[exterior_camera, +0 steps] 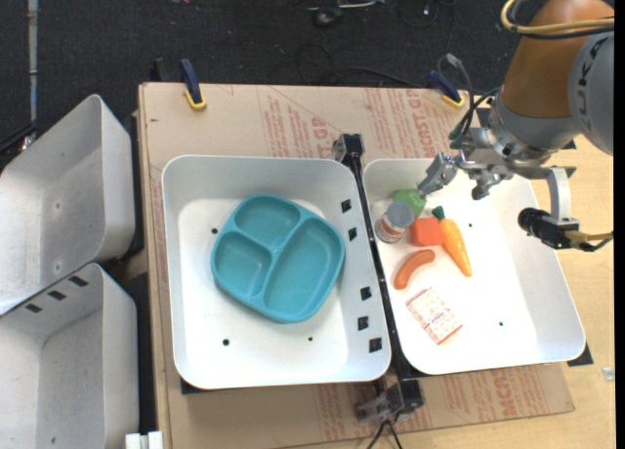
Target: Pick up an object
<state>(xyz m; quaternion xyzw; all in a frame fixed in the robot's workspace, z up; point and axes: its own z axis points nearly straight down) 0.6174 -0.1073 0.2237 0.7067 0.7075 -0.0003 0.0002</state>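
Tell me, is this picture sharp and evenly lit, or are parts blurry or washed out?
Camera view: mostly sharp, the teal plate and carrot crisp; the gripper looks slightly soft; the white bins are bright, nearly washed out; soft shadows only; the floor behind is dark.

The counter (273, 110) is a tan board with faint red print, lying over a dark floor. Two shallow white bins sit on it side by side, their inner walls touching along a black divider strip. The left bin (186, 271) takes up the middle of the board; the right bin (547, 325) reaches nearly to the board's right edge. Bare board shows behind both bins and as a thin strip in front. A clamp (192, 85) with a yellow tip grips the far edge on the left, and a second clamp (448, 85) grips it on the right. A black clip (394, 400) sits at the near edge, below where the bins meet.
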